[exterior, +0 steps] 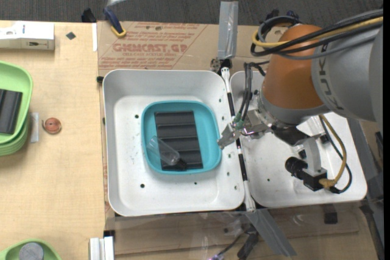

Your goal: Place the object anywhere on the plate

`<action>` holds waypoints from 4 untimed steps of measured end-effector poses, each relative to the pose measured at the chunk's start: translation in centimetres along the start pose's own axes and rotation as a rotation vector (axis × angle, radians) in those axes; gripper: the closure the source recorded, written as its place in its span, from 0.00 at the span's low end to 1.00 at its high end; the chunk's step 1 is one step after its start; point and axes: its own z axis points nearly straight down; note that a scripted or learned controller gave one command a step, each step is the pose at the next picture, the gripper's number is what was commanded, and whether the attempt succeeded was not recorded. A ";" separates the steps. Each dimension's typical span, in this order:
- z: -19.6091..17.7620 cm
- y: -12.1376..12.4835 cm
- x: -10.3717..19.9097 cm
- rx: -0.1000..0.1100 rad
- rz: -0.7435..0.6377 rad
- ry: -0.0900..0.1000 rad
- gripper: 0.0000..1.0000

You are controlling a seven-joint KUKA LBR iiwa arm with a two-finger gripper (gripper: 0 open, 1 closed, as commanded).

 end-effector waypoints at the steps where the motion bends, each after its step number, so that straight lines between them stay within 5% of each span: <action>1: 0.0 0.0 0.0 0.000 0.000 0.000 0.00; 4: 0.0 0.0 0.0 0.000 0.000 0.000 0.00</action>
